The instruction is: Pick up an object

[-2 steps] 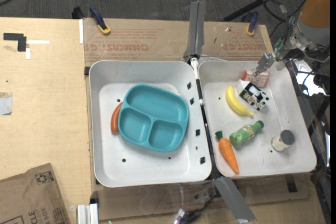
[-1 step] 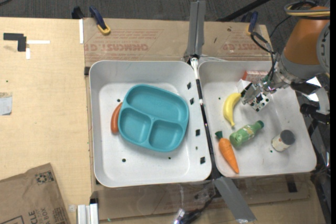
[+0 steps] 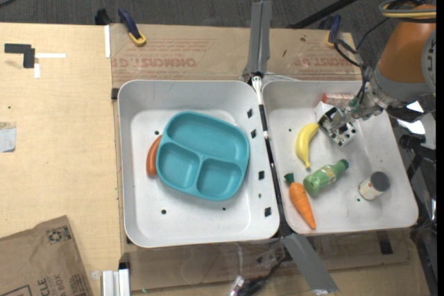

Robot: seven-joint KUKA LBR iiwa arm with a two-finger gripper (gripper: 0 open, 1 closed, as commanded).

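Two white bins sit side by side on a bench of pale board. The left bin (image 3: 132, 170) holds a teal plate (image 3: 202, 156) with three compartments, lying slightly turned; an orange piece (image 3: 151, 156) shows at the plate's left edge, partly tucked under it.

The right bin (image 3: 395, 211) holds the loose items. A banana (image 3: 306, 142) lies left of centre, curved, with its upper tip pointing toward the gripper. Below and to its right a green bottle (image 3: 325, 177) lies on its side, cap toward the right. A carrot (image 3: 301, 204) lies near the bin's front left corner, leafy end up, just beside the bottle's base. A small jar (image 3: 373, 186) with a dark top lies well apart, toward the right wall. A flat packet (image 3: 340, 99) rests against the far wall.

The arm (image 3: 406, 55), grey with an orange band, enters from the right and leans down into the far part of the right bin. Its gripper (image 3: 338, 127) is low over the bin floor, just right of the banana's upper tip. Nothing can be made out between the fingers, and whether they are spread or pressed together cannot be told at this angle.

Two clamps (image 3: 132, 25) grip the far edge of the board.
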